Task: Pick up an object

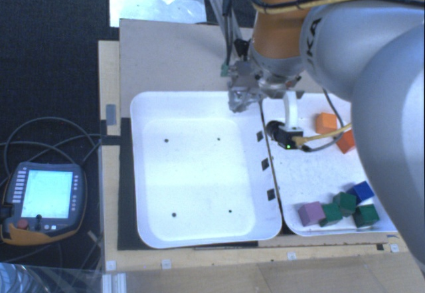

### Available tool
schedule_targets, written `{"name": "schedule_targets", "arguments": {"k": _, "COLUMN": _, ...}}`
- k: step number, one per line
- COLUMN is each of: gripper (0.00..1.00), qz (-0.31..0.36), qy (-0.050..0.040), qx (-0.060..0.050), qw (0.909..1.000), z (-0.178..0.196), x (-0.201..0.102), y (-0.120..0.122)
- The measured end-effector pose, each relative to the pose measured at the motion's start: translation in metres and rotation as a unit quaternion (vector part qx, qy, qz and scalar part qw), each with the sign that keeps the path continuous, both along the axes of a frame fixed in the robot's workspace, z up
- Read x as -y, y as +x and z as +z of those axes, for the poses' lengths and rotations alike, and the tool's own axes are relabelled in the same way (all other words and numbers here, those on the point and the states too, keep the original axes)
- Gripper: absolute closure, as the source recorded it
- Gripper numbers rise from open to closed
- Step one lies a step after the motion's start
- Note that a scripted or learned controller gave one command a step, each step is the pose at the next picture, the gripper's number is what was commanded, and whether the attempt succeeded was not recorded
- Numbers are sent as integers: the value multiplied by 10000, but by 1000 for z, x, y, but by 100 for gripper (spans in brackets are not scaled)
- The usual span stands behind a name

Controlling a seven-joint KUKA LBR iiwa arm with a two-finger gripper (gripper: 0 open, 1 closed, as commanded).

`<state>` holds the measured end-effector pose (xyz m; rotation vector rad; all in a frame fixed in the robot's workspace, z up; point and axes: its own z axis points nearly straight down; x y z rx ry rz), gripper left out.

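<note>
My gripper (264,103) hangs under the orange wrist band, over the far end of the rim between the two bins. Nothing can be seen held in it. The right bin (302,172) holds the blocks. An orange block (325,122) and a red-orange block (345,143) lie just right of the gripper, partly hidden by the arm. At the bin's near edge sit a pink block (309,212), a blue block (362,190) and three green blocks (345,202), bunched together.
The left bin (192,172) shows a few small dark dots on its floor. A black cable end (281,133) dangles by the gripper. A teach pendant (43,202) lies off the bench to the left. The grey arm covers the upper right.
</note>
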<state>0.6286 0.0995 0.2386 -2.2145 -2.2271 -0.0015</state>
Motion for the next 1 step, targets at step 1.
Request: {"name": "schedule_targets", "arguments": {"k": 1, "gripper": 0, "qz": -9, "qy": 0, "qx": 2, "qw": 10000, "z": 0, "x": 1, "y": 0}}
